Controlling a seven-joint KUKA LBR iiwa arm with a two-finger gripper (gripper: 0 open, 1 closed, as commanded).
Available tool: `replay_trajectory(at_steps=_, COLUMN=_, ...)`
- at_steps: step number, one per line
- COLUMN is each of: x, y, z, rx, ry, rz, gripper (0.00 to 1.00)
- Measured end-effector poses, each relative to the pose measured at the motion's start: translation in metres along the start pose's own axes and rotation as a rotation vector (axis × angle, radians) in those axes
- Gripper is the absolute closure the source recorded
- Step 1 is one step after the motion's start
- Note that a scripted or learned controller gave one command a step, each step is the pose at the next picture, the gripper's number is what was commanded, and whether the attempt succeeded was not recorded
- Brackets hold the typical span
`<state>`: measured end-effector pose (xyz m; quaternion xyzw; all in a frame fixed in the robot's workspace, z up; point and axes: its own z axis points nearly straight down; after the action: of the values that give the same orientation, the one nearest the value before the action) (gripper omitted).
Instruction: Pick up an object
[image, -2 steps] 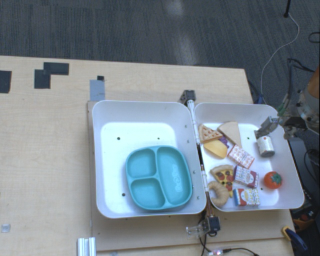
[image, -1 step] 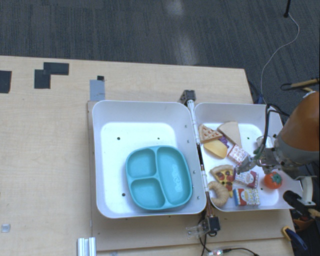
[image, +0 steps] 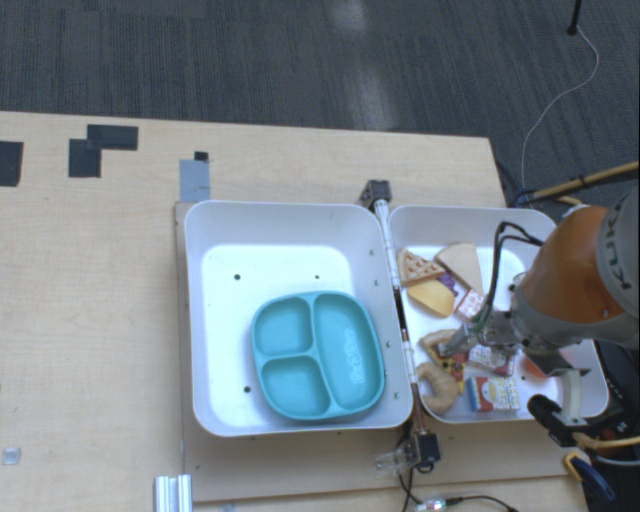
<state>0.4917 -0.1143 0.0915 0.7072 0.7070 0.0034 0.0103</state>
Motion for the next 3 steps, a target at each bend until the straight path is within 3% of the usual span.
replay_trajectory(at_steps=1, x=0.007, y=0.004, z=-0.012, rx=-0.005, ry=0.013, rz=-0.009, gripper=1.00)
replay_trajectory(at_steps=2, x=0.007, y=0.004, z=-0.012, rx=-0.005, ry=0.013, rz=-0.009, gripper=0.00)
replay_trajectory(at_steps=3, x=0.008, y=0.006, z=-0.022, rx=-0.008, ry=0.013, rz=-0.011, gripper=1.00)
